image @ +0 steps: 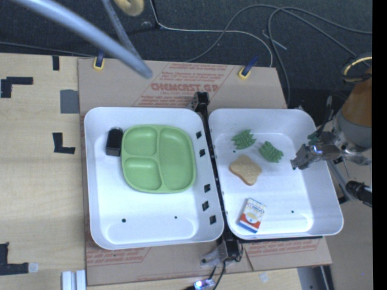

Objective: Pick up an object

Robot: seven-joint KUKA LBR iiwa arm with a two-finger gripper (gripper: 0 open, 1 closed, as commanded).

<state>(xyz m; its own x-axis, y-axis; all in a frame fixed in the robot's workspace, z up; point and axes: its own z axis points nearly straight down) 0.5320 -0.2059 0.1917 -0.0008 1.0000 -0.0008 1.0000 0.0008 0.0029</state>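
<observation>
The gripper (pixel 304 159) hangs at the right bin's (pixel 314 219) right edge; how wide it stands, I cannot tell. Nearest lies a green sprig (pixel 271 151), just left. Best to centre over it, then descend straight.

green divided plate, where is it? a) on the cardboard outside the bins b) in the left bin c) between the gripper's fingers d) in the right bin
b: the green divided plate lies flat in the left bin, beside a small black object, while the gripper is over the right bin's far edge.
</observation>
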